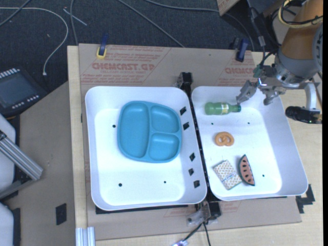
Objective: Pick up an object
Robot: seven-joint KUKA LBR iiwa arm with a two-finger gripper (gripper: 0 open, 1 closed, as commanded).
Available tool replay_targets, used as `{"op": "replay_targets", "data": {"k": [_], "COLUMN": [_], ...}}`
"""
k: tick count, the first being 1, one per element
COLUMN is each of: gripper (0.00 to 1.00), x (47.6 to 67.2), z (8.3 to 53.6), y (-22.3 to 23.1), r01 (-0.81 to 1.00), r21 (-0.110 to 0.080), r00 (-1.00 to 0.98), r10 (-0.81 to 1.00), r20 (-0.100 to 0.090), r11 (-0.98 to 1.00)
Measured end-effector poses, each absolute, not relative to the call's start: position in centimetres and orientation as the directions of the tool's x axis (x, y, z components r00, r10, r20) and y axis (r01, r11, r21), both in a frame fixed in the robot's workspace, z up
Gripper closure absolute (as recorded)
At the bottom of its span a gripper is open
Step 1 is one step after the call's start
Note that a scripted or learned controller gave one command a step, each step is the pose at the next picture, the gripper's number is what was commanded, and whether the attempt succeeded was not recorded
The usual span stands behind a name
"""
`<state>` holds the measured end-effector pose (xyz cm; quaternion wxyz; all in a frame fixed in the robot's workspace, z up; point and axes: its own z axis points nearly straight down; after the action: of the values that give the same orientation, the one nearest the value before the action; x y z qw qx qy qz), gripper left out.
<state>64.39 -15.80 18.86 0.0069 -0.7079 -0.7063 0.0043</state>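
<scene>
The green bottle (222,108) lies on its side at the far end of the right bin (287,152), its cap just beside one finger of the gripper (256,92), whose fingers are spread wide and hold nothing.

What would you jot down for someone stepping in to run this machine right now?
Gripper: open, holding nothing, poised at the far edge of the right bin with one finger close to the cap end of the green bottle.
Right bin: the green bottle lies on its side at the far end; a pretzel sits mid-bin; a patterned packet and a watermelon slice lie side by side at the near end.
Left bin: a blue divided plate.
Done: nothing lifted.
Left: close on one object, probably the bottle, and raise it.
</scene>
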Motion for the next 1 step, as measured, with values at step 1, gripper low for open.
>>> {"op": "replay_targets", "data": {"k": [1], "gripper": [0.00], "x": [64.73], "z": [19.78], "y": [-15.76], "r01": [1.000], "r21": [-0.001], "r00": [-0.001], "r10": [1.000], "r20": [0.001], "r11": [0.001]}}
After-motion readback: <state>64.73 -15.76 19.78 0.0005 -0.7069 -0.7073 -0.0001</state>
